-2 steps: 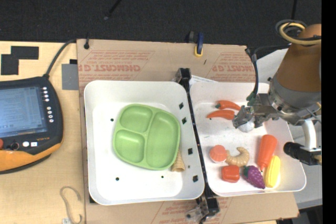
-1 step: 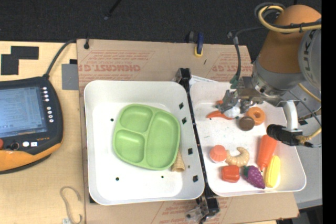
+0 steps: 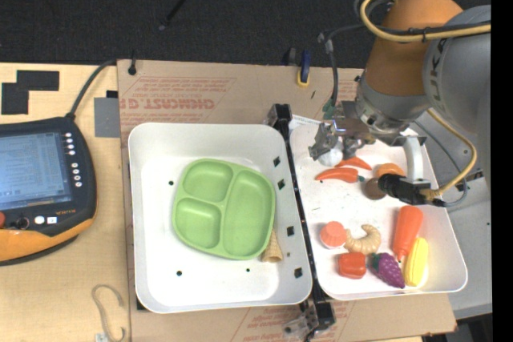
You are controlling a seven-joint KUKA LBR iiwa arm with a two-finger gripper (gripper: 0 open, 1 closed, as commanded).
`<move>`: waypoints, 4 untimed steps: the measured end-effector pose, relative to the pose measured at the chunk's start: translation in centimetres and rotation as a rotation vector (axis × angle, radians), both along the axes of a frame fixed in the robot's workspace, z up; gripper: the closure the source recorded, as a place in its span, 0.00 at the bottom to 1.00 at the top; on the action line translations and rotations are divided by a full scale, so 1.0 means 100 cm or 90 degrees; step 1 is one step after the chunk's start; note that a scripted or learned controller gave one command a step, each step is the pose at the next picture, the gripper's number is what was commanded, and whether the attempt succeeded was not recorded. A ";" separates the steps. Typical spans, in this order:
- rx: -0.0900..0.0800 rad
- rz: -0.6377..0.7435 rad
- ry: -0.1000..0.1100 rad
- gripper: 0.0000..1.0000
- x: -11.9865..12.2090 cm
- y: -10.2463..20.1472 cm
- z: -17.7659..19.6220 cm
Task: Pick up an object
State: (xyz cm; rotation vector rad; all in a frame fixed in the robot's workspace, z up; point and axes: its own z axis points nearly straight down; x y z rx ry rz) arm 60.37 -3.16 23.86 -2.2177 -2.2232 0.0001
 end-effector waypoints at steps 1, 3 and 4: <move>-0.001 -0.001 0.000 1.00 0.040 0.025 -0.020; -0.001 0.000 0.000 1.00 0.038 0.030 -0.002; -0.001 -0.002 0.002 1.00 0.036 0.035 -0.019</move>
